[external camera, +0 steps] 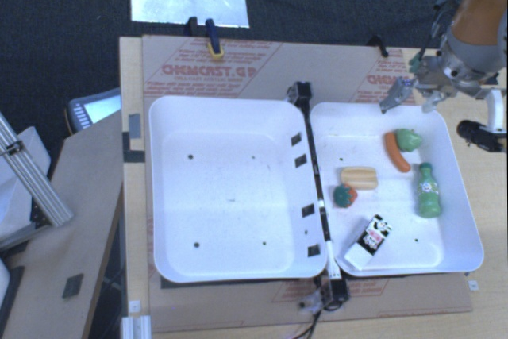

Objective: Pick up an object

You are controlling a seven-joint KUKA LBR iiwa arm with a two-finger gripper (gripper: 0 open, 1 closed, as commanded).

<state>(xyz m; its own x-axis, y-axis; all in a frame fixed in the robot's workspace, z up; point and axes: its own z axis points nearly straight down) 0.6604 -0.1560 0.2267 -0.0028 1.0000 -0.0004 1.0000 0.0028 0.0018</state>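
While the pincer (413, 94) hangs over the right bin's (456, 250) far rim, nothing visibly held and its spread impossible to tell, the carrot (396, 151) lies just below it, long axis running toward the near-right, greens far-right; descending off-axis risks nudging it aside.

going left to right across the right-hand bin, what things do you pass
tomato → bread roll → milk carton → carrot → green bottle
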